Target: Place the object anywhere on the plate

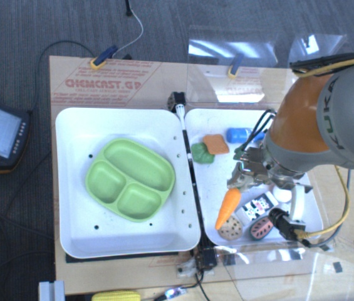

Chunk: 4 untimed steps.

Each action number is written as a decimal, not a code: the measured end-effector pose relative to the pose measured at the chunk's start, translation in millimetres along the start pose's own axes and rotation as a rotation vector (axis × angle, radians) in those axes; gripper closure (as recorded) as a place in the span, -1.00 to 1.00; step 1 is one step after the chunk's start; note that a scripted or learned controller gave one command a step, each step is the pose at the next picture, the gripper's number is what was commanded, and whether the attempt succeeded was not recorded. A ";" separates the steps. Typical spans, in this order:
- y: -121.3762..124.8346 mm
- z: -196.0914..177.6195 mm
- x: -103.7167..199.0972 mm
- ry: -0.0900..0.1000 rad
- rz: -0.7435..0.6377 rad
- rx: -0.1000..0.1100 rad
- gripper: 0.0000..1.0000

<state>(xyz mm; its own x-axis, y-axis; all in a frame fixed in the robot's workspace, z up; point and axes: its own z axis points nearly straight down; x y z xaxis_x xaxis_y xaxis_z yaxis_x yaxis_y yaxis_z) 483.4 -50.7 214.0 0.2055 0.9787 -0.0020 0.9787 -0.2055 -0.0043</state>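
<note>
The plate (131, 179), green with three compartments, lies bare in the middle of the left bin (76, 231), with white floor all round it. The right bin (209, 234) is crowded: a carrot (228, 208) leans toward its front wall, a speckled ball (230, 230) just below it, a dark pink piece (260, 228) and a patterned block (256, 207) beside. The hand (247, 173) hangs just above the carrot's top; whether it is wide or narrow I cannot tell. Behind sit a green lump (203, 153), orange piece (215, 144) and blue piece (237, 134).
</note>
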 end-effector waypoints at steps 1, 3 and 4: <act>-9.2 11.3 63.1 -0.001 0.219 0.003 1.00; -26.3 2.7 121.1 -0.003 0.420 0.001 -1.00; -34.8 45.4 185.2 -0.004 0.682 0.005 -1.00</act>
<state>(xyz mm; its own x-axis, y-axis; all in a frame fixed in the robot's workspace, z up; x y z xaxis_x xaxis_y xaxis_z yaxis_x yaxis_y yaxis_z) 487.2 137.6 168.4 0.7761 0.6306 -0.0099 0.6306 -0.7761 -0.0056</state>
